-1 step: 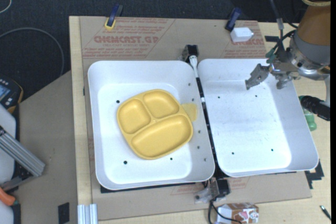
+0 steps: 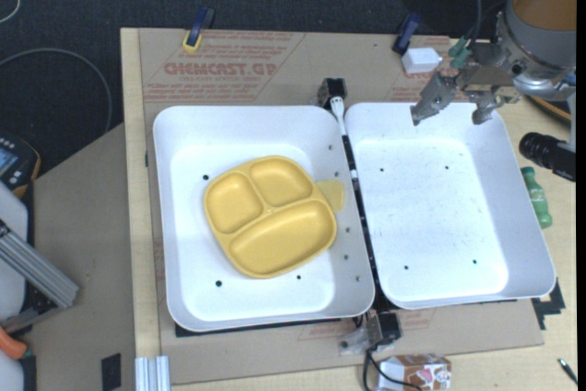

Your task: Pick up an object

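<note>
Yellow divided plate (image 2: 268,215) lying flat in the left bin (image 2: 174,197), toward its centre, untouched. Gripper (image 2: 455,111) hanging at about one o'clock over the far edge of the right bin (image 2: 513,224), fingers spread apart, pinching nothing, well apart from the plate.

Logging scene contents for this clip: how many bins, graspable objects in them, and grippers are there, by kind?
White bins: 2 (left bin, right bin)
Yellow divided plate: 1, in the left bin
Gripper: 1, open, above the right bin's far edge
Total: 4
</note>
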Robot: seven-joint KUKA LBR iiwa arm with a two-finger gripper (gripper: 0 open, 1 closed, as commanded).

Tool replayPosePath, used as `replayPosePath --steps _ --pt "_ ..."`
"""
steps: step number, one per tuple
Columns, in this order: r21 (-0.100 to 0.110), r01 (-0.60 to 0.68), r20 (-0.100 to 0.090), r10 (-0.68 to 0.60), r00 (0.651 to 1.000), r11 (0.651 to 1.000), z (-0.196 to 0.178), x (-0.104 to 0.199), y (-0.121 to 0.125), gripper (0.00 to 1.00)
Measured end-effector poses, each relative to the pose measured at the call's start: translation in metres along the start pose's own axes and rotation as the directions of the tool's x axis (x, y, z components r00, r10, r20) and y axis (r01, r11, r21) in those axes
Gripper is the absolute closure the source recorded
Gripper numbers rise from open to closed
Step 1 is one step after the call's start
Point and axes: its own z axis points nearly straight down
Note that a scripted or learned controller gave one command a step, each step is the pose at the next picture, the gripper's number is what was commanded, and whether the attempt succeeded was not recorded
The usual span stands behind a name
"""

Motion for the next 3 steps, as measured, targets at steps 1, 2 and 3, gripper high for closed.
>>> replayPosePath --steps 1,2,3 --pt "0.005 -0.002 -0.001 0.002 1.000 1.000 -0.064 0.054 -0.059 0.00" --pt "0.006 -0.007 0.002 0.007 1.000 1.000 -0.071 0.051 -0.056 1.00" --pt "0.019 -0.004 0.000 0.004 1.000 1.000 -0.032 0.100 -0.081 1.00"
